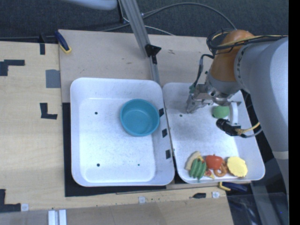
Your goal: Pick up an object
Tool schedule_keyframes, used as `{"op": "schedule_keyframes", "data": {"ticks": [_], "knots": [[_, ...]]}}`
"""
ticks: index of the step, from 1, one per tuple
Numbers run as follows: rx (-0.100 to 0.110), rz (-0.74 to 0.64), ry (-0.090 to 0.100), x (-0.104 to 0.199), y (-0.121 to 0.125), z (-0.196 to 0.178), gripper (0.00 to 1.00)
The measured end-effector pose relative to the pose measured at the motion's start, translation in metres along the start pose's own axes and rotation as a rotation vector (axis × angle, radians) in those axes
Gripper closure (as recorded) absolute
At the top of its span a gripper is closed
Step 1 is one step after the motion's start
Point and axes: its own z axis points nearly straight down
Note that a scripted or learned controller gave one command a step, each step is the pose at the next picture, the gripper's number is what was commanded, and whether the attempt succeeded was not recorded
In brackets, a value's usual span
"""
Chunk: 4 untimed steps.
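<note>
the gripper (191, 108) hangs low over the upper left part of the right bin (187, 135), its dark fingers pointing down toward the bin floor. whether the jaws are spread or closed cannot be told from this angle; nothing shows between them. just to the gripper's right, partly tucked under the wrist hardware, lies a small green object (220, 111), close beside the fingers but not between them. below that, a black cable fitting (227, 125) juts from the wrist.

well away from the jaws, along the near edge of the same bin, a cluster of small toys sits together: a green ridged piece (198, 168), a red piece (214, 161) touching it, and a yellow piece (236, 166) at the right end.

the left bin (89, 139) holds a blue bowl (139, 117), upright, in its upper right area, well apart from the gripper and across the divide between the two bins. the grey arm with its orange band (229, 55) comes in from the right.
</note>
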Motion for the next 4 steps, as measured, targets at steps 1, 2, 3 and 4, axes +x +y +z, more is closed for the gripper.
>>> {"op": "schedule_keyframes", "data": {"ticks": [1,2,3,4], "knots": [[-0.003,0.0,0.0,-0.002,0.004,-0.062,1.0],[-0.004,0.0,0.0,-0.002,0.006,-0.126,1.0],[-0.001,0.0,0.001,-0.002,0.006,-0.16,1.0],[0.002,-0.004,0.001,0.053,0.009,-0.156,1.0]]}}
